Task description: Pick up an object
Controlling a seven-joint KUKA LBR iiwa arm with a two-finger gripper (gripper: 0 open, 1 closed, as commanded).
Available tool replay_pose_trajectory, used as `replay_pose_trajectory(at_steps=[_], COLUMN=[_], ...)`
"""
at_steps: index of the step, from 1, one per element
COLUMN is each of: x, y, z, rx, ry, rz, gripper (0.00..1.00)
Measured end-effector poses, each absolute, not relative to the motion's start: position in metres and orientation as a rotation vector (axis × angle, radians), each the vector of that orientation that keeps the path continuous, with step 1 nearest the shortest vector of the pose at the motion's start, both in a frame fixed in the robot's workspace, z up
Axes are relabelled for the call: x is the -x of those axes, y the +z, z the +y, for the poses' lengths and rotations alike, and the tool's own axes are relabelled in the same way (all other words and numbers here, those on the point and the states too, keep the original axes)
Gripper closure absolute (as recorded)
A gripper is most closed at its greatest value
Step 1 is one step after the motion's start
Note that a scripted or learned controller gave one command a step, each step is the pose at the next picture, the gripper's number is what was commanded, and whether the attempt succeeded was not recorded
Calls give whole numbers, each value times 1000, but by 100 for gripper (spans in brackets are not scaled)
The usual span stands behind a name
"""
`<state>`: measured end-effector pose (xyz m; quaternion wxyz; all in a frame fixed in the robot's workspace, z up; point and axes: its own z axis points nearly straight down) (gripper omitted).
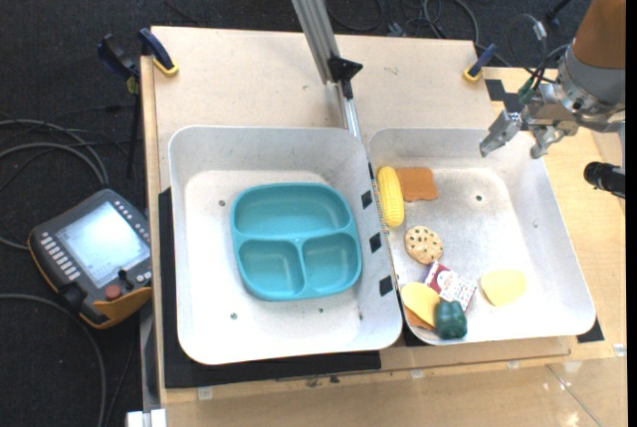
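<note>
My gripper (521, 140) hangs w/ fingers spread wide and nothing btwn them, over the far right rim of the right bin (557, 246). Targets sit well apart from it at the bin's left and near side: corn cob (391, 195), cookie (423, 243), yellow chip (504, 287). Risk as I see it: items crowd the left wall, so a descent could clip the rim or nudge one away and close on air.

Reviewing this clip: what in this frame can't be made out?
- Gripper: too small to judge.
- Arm above the orange band: cut off by the right edge.
- Orange wedge: partly covered by the red-and-white packet and green toy.
- Packet print: too small to read.
</note>
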<state>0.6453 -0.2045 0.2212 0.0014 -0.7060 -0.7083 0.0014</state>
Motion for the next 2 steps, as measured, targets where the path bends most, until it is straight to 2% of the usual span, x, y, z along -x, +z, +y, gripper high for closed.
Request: replay_pose_trajectory(at_steps=[2], x=[-637], y=[114], z=[-189], rx=[2215], ry=[5], rz=[-2221], gripper=[0])
